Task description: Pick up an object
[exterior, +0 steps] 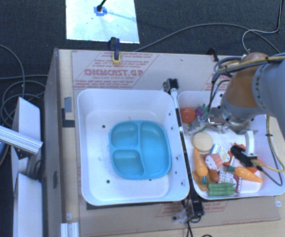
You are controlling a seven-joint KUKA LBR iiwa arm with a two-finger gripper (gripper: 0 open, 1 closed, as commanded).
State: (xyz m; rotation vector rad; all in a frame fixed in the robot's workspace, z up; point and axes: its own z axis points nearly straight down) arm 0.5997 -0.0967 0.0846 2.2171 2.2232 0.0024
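- Sitting side by side on the bench, two shallow white bins take up the middle of the camera view: the left white bin [95,132] and the right white bin [275,181].
- The left bin holds one thing, a light blue plastic plate with three compartments [140,149], lying flat near its centre.
- The right bin holds a heap of small toy foods: a red round tomato-like piece [187,115] near the upper left corner, a cream-coloured round disc [202,141] below it, an orange carrot-shaped piece [199,163] along the left wall, another orange carrot shape [247,173] toward the right, a green ridged piece [221,189] at the lower edge, and a red-and-white piece [214,161] in the middle.
- The grey arm with its orange band [243,85] reaches in from the right and hangs over the upper part of the right bin.
- The metal gripper [209,121] points left, low among the toys; the red tomato-like piece lies just beside its tip, and the cream disc lies just below it.
- Whether the jaws are apart or together cannot be told: the wrist and cables cover them, and nothing is seen between the fingers.
- Several toys overlap, so their outlines are hard to make out.
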